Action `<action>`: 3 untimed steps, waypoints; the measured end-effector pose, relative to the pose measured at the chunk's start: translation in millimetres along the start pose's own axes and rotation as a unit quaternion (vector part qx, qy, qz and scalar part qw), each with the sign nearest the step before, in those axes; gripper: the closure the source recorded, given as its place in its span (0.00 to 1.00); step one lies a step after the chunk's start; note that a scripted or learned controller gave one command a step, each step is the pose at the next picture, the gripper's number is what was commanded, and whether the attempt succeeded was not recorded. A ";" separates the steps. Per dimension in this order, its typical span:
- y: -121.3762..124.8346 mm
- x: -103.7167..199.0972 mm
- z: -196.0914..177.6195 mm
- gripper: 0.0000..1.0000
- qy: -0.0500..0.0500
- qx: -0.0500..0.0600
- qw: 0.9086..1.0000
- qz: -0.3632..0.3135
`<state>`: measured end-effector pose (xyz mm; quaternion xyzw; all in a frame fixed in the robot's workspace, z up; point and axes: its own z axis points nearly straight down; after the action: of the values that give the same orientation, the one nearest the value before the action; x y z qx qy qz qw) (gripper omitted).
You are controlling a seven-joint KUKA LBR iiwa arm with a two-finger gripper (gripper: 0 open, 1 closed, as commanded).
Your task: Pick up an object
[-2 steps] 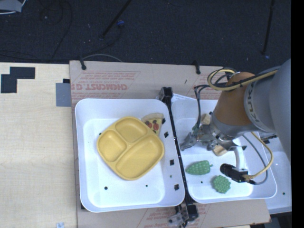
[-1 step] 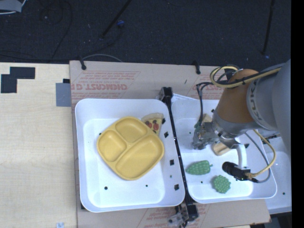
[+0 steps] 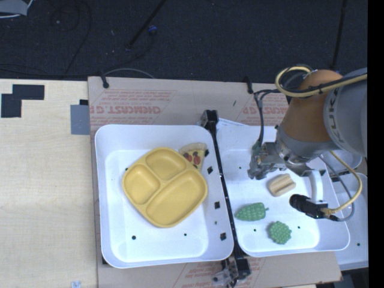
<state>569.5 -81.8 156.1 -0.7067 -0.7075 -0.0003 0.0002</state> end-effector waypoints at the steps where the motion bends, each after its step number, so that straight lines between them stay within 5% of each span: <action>1: -2.8 -8.2 -45.5 1.00 0.000 0.000 1.000 0.002; 2: -2.0 -9.3 -92.3 1.00 0.000 -0.001 1.000 0.000; 3: 7.0 50.4 -92.8 1.00 0.000 0.001 1.000 -0.002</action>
<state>576.4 -31.5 249.0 -0.7053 -0.7089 0.0002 0.0013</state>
